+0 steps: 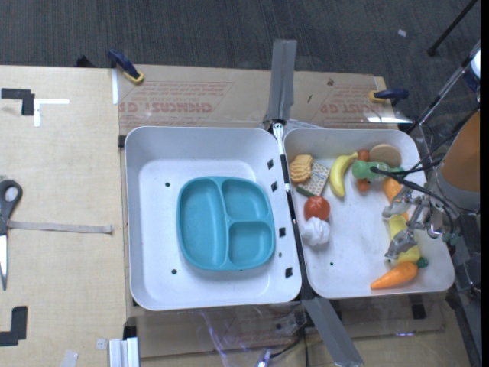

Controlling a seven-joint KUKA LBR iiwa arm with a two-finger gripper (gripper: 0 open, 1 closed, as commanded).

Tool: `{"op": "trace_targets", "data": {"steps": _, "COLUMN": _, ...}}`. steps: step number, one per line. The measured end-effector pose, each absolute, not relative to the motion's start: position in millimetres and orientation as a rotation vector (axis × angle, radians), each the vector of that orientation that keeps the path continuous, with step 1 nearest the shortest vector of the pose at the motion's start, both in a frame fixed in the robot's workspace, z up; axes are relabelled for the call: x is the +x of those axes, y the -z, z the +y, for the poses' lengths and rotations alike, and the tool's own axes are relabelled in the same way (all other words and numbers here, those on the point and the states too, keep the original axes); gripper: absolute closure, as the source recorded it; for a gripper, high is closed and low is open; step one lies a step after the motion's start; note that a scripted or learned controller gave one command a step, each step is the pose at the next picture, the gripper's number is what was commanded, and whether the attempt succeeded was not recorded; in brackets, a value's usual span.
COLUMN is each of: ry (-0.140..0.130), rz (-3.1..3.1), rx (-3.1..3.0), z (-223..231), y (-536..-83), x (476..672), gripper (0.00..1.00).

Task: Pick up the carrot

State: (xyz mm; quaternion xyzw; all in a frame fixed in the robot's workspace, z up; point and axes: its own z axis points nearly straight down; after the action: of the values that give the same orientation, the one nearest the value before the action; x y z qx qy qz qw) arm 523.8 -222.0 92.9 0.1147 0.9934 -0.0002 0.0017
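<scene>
The gripper (403, 239) is seen low over the right bin (344, 274), near its right wall. Whether it is spread or closed, and whether anything is held, cannot be told from this view. The carrot (394, 275) is found just below it, lying on its side in the bin's near right corner, beside small yellow and green pieces. Further left, a banana (341, 173), a tomato (316, 207) and a waffle (301, 167) are seen. A blue divided plate (227, 222) is held in the left bin (145, 228).
</scene>
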Motion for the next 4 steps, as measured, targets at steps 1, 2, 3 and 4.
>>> {"op": "trace_targets", "data": {"steps": 1, "ry": 0.003, "rz": 3.112, "rx": 0.353, "z": -222, "y": -103, "x": 526.3, "gripper": 1.0}}
{"op": "trace_targets", "data": {"steps": 2, "ry": 0.001, "rz": 3.131, "rx": 0.204, "z": -216, "y": -93, "x": 479.3, "gripper": 1.0}}
{"op": "trace_targets", "data": {"steps": 3, "ry": 0.002, "rz": 3.117, "rx": -0.336, "z": -197, "y": -93, "x": 480.9, "gripper": 1.0}}
{"op": "trace_targets", "data": {"steps": 4, "ry": 0.001, "rz": 3.106, "rx": -0.428, "z": -137, "y": -158, "x": 504.4, "gripper": 1.0}}
